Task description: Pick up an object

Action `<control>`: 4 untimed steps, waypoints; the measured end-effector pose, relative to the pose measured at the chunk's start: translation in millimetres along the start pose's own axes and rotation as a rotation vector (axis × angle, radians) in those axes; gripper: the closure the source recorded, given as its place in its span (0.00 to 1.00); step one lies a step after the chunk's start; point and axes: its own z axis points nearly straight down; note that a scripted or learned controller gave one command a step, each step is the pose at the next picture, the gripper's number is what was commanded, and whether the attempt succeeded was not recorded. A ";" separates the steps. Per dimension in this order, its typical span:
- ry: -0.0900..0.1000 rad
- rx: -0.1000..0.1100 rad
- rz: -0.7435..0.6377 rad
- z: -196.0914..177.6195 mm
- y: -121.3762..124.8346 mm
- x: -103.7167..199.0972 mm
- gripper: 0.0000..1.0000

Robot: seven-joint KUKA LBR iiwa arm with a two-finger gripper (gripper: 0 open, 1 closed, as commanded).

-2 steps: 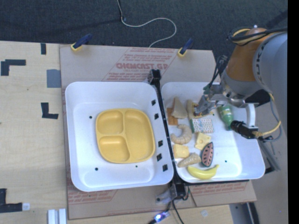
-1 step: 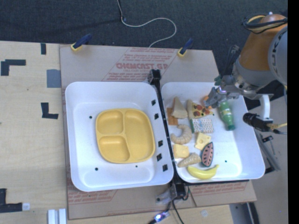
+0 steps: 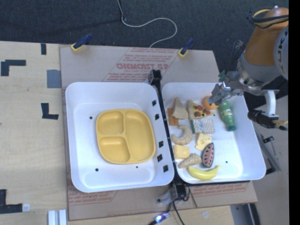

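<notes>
You see two white bins side by side on a cardboard sheet (image 3: 140, 67), held to the bench by two blue-and-yellow clamps (image 3: 81, 42) at the far edge.

Left bin (image 3: 77, 125): one yellow tray (image 3: 125, 136) with three compartments, lying flat near the middle, tilted slightly in plan. No object lies in its compartments.

Right bin (image 3: 248, 144): a cluster of toy foods.
- Green bottle (image 3: 227, 115), lying on its side near the far right part of the bin.
- Orange piece (image 3: 209, 102), just left of the bottle's top; shape is too small to tell.
- Pizza slice (image 3: 199, 109), beside the orange piece.
- Bread wedge (image 3: 179, 108), near the divider at the far side.
- Patterned square (image 3: 204, 125), below the pizza slice.
- Shrimp (image 3: 183, 136), pale and curled, at the bin's middle left.
- Cheese block (image 3: 203, 140), right of the shrimp.
- Yellow cube (image 3: 182, 151), below the shrimp.
- Watermelon slice (image 3: 208, 155), standing near the banana.
- Beige piece (image 3: 189, 161), touching or just beside the banana.
- Banana (image 3: 204, 173), along the near wall.

The arm (image 3: 265, 46) enters from your right. The gripper (image 3: 218, 95) sits low over the far right of the right bin, just above the orange piece and next to the bottle's top. You cannot tell the state of the hand: its tip blends with the objects beneath, and nothing is visibly held.

A white cable (image 3: 150, 25) runs across the dark floor beyond the bench.
</notes>
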 end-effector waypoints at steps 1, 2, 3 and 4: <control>0.002 0.004 -0.002 2.5 -32.5 44.0 1.00; 0.002 0.005 -0.004 5.3 -43.2 93.9 1.00; 0.002 0.005 -0.005 -5.9 -66.2 141.7 1.00; 0.002 0.005 -0.005 -10.7 -87.9 187.6 1.00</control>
